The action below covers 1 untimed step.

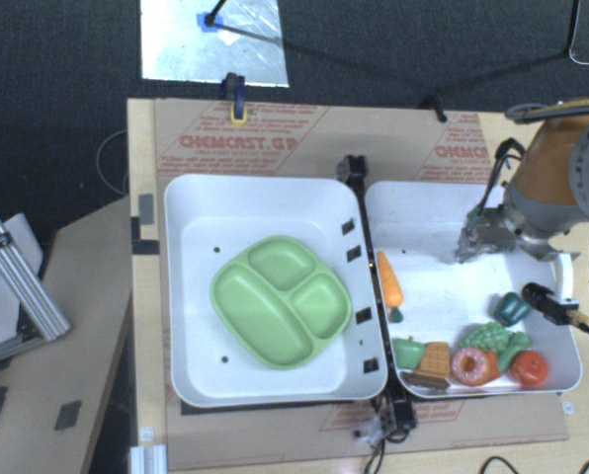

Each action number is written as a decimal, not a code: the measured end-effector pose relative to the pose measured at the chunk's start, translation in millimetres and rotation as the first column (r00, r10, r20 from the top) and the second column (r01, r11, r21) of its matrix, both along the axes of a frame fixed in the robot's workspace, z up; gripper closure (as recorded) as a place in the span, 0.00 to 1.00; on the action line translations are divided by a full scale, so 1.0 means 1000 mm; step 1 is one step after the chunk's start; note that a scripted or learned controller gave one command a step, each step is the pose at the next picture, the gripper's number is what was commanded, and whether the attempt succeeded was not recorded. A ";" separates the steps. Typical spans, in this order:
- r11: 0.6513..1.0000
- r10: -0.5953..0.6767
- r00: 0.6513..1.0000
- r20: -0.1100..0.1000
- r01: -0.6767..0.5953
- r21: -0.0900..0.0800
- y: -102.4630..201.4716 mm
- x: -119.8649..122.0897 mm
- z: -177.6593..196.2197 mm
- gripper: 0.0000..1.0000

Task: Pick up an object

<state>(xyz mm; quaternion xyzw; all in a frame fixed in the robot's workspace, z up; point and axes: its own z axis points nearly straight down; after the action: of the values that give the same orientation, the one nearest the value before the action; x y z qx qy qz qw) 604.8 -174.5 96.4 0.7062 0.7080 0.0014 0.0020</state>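
Observation:
My gripper [475,240] hangs low over the back of the right bin [423,215], with nothing seen between its tips. Toy food lies in that bin. An orange carrot [388,282] rests against the left wall. Along the front edge sit a green pepper [406,352], a tan waffle piece [434,362], a pink donut [469,365], a green leafy piece [494,339] and a red tomato [530,366]. A teal piece [510,308] lies to the front right of the gripper. All of these lie apart from the gripper.
The left bin [206,215] holds a green divided plate [280,302]. A black divider with clips [364,265] runs between the bins. White floor of the right bin shows between the gripper and the food.

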 end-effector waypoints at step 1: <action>1.000 -0.002 1.000 -0.001 0.002 0.000 0.002 -0.007 0.048 1.00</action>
<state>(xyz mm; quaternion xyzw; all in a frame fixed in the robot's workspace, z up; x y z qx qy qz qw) 597.3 -172.4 144.0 0.7068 0.7074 0.0011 0.0015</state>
